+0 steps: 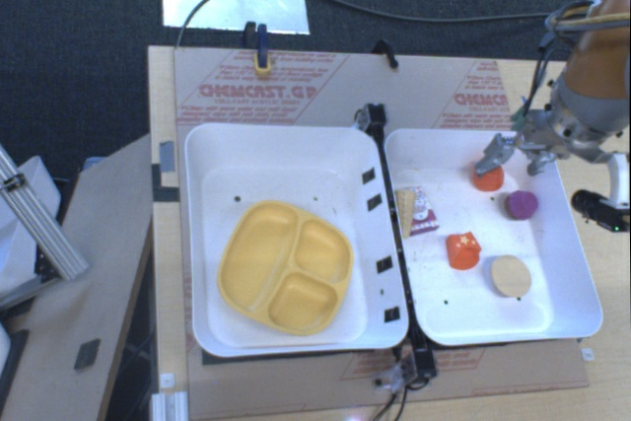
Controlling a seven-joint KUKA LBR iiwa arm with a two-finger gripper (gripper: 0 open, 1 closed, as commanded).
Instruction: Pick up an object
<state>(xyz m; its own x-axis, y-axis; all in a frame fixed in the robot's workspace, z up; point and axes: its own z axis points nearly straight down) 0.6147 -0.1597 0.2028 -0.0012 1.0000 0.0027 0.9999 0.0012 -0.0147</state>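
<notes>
My gripper (516, 159) hangs over the far part of the right bin (562, 311) and is open, with nothing between its fingers. Its left finger (493, 153) is right above a small orange object (488, 179), and I cannot tell whether they touch. A purple ball-like object (522, 204) lies just in front of the gripper. Nearer the front are an orange-red block (463, 249) and a tan round disc (511, 277). A cone-shaped packet with pink and white print (416, 210) rests by the bin's left wall.
The left bin (212, 212) holds a yellow divided plate (286, 266). The ridge where the two bins meet (386, 212) carries black clips. A black part (601, 209) sticks in at the right edge.
</notes>
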